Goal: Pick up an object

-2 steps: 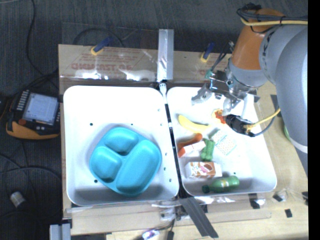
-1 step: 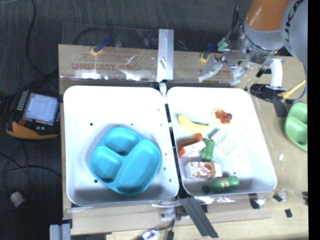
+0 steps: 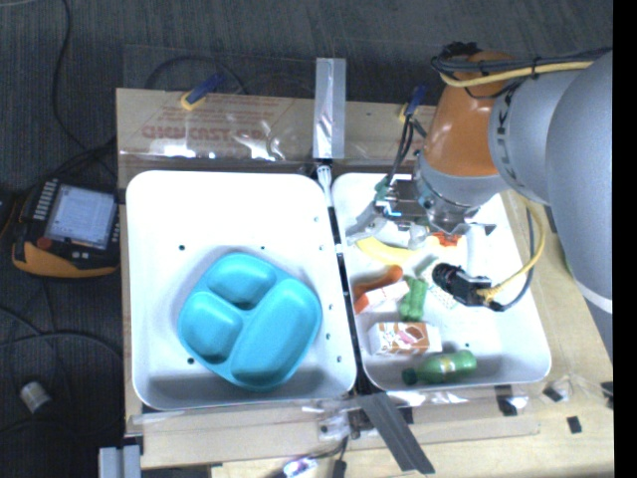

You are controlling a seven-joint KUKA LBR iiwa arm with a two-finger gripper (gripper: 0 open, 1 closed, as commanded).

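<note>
Yellow piece [image 3: 383,250], curved like a banana, lies in the far half of the right-hand bin [image 3: 520,339], near the wall shared with the left-hand bin [image 3: 159,227]. It appears the likeliest object for the pick, since the end effector [image 3: 398,217] hangs just above and beside it. Whether the end effector is open or closed cannot be told from this slanted view, and nothing can be seen in its hold.

Other candidates sit nearer the camera: an orange piece [image 3: 378,279] just beside the yellow one, a small green piece [image 3: 413,297], a printed packet [image 3: 403,339] and a green bottle [image 3: 440,366] lying on its side. A blue divided tray [image 3: 249,317] occupies the left-hand bin and lies well apart from the arm.

Step in hand, as judged: alignment before descent. To do it well, centre the end effector over the middle of the yellow piece and set the closing direction across its narrow width. Descend straight, so that the bin wall and the orange neighbour are not struck. Close only once the piece lies squarely within reach — a grasp near either tapered end would probably slip.
</note>
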